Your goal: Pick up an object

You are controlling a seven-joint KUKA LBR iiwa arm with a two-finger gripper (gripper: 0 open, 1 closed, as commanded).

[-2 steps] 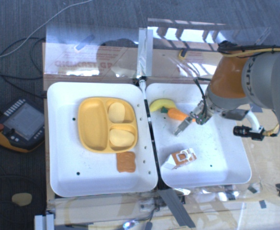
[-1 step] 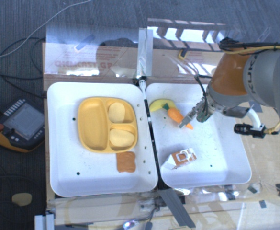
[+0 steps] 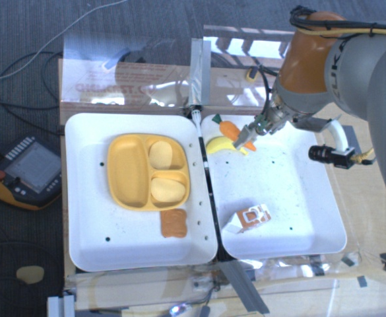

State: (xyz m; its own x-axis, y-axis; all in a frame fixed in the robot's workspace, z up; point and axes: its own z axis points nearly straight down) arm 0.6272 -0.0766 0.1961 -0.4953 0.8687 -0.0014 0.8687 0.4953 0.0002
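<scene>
"KUKA" (partly readable) on arm (image 3: 351, 51).

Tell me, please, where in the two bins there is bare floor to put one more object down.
Right bin: bare across its middle and right side, between the gripper and the small carton. Its top-left corner is crowded by the banana and carrot. Left bin: bare strips around the yellow tray, widest at the bottom left, beside the brown biscuit.
</scene>
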